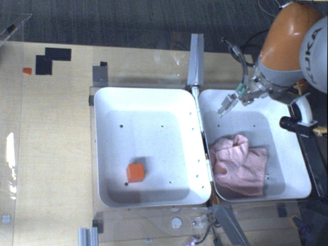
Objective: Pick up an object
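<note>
A crumpled pink cloth (pixel 240 164) lies in the near part of the right bin (pixel 287 188). A small orange block (pixel 136 172) rests in the near left part of the left bin (pixel 148 106). My gripper (pixel 229 102) hangs over the far left corner of the right bin, well above and behind the cloth. Its fingers point down and to the left, and nothing sits between them.
A grey metal divider post (pixel 195 60) stands behind the gap between the bins. Black blocks (pixel 48 59) and a small orange piece (pixel 27 71) lie on the bench at far left. The arm's orange band (pixel 288 32) and cables crowd the far right.
</note>
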Tool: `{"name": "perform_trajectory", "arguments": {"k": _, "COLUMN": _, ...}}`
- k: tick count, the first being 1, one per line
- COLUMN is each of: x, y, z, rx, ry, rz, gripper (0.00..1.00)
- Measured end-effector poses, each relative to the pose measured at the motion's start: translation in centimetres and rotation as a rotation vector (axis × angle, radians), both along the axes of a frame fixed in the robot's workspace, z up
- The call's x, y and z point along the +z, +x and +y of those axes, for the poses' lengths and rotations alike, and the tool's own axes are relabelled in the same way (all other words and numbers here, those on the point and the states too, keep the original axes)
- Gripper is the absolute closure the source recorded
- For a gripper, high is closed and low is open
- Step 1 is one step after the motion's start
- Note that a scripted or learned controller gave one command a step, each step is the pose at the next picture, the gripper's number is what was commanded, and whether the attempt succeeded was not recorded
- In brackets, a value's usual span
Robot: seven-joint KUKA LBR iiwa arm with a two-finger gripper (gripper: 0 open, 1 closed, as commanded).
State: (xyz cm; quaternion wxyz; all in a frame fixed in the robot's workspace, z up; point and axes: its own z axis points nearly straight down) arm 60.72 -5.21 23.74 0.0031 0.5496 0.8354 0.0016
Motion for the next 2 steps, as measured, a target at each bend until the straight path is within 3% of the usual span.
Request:
{"name": "perform_trajectory", "arguments": {"k": 1, "x": -7.8, "y": -1.7, "z": -6.2, "rx": 0.020, "ry": 0.000, "rz": 0.005, "gripper": 0.00}}
{"name": "perform_trajectory", "arguments": {"k": 2, "x": -14.0, "y": -4.3, "z": -5.3, "rx": -0.019, "ry": 0.000, "rz": -0.006, "gripper": 0.00}}
